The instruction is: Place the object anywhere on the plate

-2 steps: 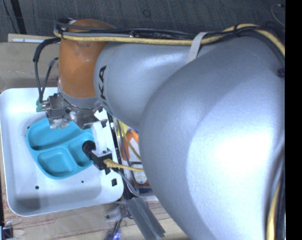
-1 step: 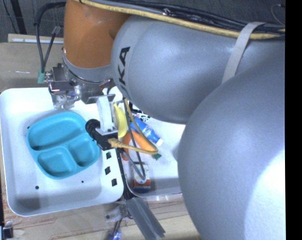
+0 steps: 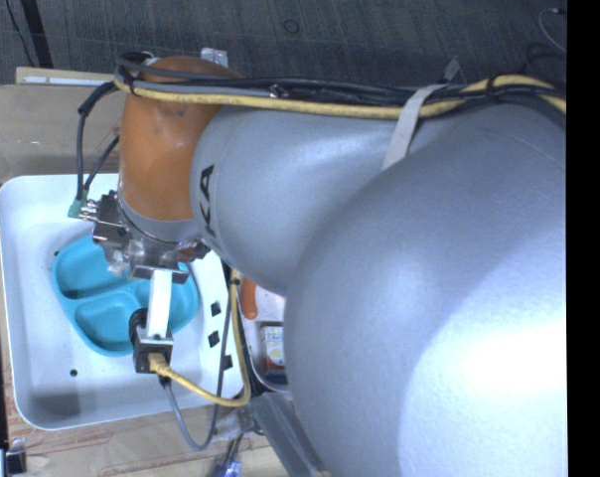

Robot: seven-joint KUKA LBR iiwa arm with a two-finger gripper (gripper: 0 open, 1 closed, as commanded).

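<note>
One blue plate [image 3: 91, 306], divided into compartments, lies in the left white bin [image 3: 22, 296]. Directly over it hangs the gripper [image 3: 131, 256], wrist pointing down beneath the orange band [image 3: 156, 157]; whether it grasps anything I cannot tell. The grey arm [image 3: 399, 266] covers the right bin.

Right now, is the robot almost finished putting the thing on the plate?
Can't say it's finished. The arm has reached over the blue plate in the left bin, hiding much of it. No object shows on the plate's visible part, so the placing still looks undone.
</note>
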